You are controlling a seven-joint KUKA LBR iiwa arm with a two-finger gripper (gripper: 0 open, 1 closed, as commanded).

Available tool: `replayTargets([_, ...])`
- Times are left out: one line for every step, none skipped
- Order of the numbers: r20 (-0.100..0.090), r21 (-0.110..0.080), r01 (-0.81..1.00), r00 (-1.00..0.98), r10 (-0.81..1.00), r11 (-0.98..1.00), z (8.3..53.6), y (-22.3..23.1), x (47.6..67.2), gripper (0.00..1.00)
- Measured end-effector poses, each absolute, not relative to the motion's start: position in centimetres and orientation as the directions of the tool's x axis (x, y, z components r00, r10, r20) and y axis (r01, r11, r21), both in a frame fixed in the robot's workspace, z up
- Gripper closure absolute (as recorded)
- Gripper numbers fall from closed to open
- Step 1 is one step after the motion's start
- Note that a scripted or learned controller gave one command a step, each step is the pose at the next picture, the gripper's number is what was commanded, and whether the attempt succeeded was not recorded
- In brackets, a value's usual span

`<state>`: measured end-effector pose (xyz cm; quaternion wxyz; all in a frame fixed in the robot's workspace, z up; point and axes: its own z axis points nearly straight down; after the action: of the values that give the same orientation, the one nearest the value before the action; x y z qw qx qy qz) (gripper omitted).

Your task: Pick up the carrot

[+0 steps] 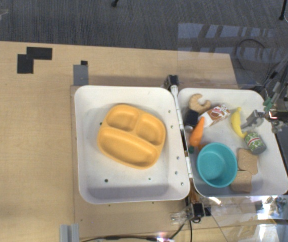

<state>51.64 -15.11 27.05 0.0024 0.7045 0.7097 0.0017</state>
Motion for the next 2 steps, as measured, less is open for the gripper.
replayTargets([0.000,0.005,0.996,-0.087,0.996,0.087,22.0,-11.1,50.9,0.00])
replayTargets([0.002,-0.001,0.927,0.375,0.927,-0.375,15.2,-8.3,54.2,0.00])
